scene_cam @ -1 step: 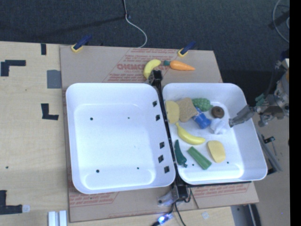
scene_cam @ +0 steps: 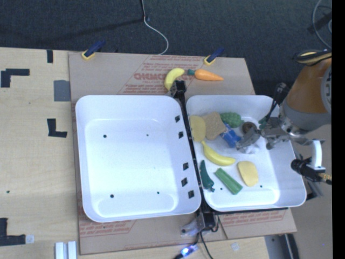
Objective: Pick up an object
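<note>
**End effector low over right bin, nothing held yet**

While the arm (scene_cam: 310,99) leans in from the right, its end effector (scene_cam: 249,139) hangs low in the right bin (scene_cam: 269,198), just beside a blue piece (scene_cam: 232,138) and above a banana (scene_cam: 217,156). Whether it is released or clenched, I cannot tell. A yellow slice (scene_cam: 248,172), a green pod (scene_cam: 228,181) and a tan block (scene_cam: 214,124) lie near. This looks like the approach step; next it must settle on one item, close on it and lift straight up.
</note>
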Available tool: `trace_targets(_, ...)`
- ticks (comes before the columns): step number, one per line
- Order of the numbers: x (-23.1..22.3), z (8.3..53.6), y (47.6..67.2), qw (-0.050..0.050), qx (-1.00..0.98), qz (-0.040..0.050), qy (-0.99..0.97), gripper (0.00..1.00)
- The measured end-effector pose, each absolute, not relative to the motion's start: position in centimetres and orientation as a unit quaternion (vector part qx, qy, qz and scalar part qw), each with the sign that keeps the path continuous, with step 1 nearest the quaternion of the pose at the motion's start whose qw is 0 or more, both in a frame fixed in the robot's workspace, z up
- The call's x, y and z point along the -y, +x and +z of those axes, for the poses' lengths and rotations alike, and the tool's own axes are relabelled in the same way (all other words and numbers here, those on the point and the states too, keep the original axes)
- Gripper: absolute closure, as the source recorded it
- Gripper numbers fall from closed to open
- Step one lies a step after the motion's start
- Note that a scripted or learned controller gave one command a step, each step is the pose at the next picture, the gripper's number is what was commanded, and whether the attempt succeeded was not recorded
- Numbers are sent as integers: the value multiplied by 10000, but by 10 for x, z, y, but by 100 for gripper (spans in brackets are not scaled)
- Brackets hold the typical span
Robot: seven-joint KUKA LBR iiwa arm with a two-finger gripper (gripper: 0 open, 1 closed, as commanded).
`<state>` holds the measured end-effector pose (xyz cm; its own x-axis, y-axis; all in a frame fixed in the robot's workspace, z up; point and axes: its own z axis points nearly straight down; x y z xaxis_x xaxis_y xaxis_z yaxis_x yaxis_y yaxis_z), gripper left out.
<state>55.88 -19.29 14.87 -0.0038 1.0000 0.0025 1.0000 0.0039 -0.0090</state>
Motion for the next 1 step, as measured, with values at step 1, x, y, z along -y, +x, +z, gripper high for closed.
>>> trace_targets(1, 143, 80, 599, 13, 7096, 4, -7046, 0)
